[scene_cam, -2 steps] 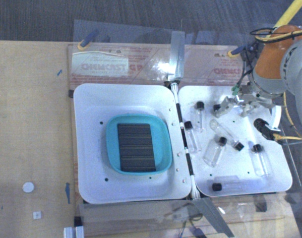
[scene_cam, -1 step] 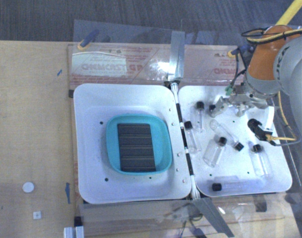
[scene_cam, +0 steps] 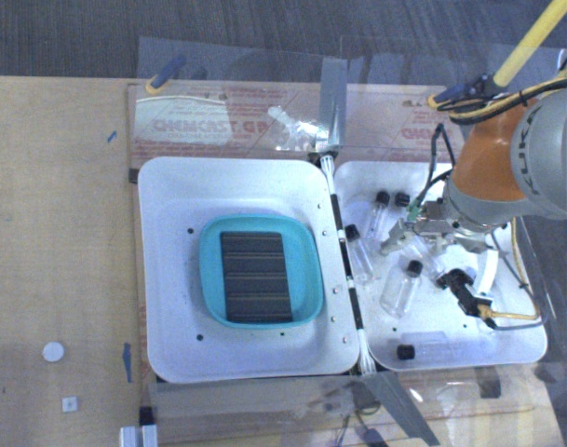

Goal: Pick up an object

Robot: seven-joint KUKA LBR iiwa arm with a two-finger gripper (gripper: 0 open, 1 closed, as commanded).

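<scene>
Table [scene_cam: 50, 203] at left, then left bin [scene_cam: 171, 194] with teal tray [scene_cam: 306, 277] and dark ridged block [scene_cam: 255, 276]. In right bin [scene_cam: 516, 343], clear vials [scene_cam: 398, 287] with black caps, scattered near gripper [scene_cam: 423, 236]; jaws state impossible to tell. Probably light, slippery, fragile; best taken across the body.

Both bins, the left bin [scene_cam: 171, 203] and the right bin [scene_cam: 506, 343], look like smooth white plastic with a faint sheen, while the turquoise tray [scene_cam: 213, 277] seems glossy plastic bearing a dark, matt ribbed insert [scene_cam: 255, 276]. The vials [scene_cam: 399, 287] are clear, glassy tubes with black caps. The counter [scene_cam: 50, 203] is matt pale wood, and the arm [scene_cam: 516, 156] has a smooth grey shell with a glossy orange band.
</scene>
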